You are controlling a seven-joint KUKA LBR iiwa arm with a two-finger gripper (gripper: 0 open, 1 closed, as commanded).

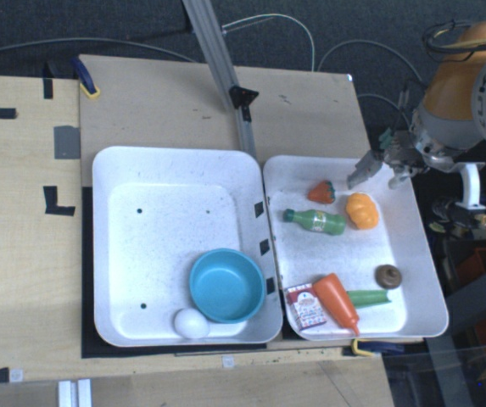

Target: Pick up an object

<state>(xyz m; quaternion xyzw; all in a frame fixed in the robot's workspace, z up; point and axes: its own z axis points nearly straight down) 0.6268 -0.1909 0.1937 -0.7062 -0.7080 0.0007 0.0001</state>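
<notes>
- Hovering over the upper right corner of the right bin (412,253), the gripper (377,168) sits at the end of the grey and orange arm (455,100), which comes in from about 2 o'clock
- Its two fingers look parted a little with nothing between them, one pointing down-left toward the bin floor
- At 8 o'clock from the gripper, near it, lies a small red object (321,192); an orange fruit (361,211) lies just below the gripper at 6 o'clock
- A green bottle (314,220) lies on its side beside the orange fruit, at its 9 o'clock, cap toward the bins' shared wall
- Lower in the same bin, a brown ring-shaped piece (388,275) rests near the right wall
- A toy carrot (337,302) lies at the near edge with its green top at 3 o'clock, touching a red and white packet (306,306)
- In the left bin (141,185), a blue bowl (226,285) stands at 5 o'clock, a white ball (192,322) touching its lower left
- A grey pole (217,49) slants across the bench above the bins
</notes>
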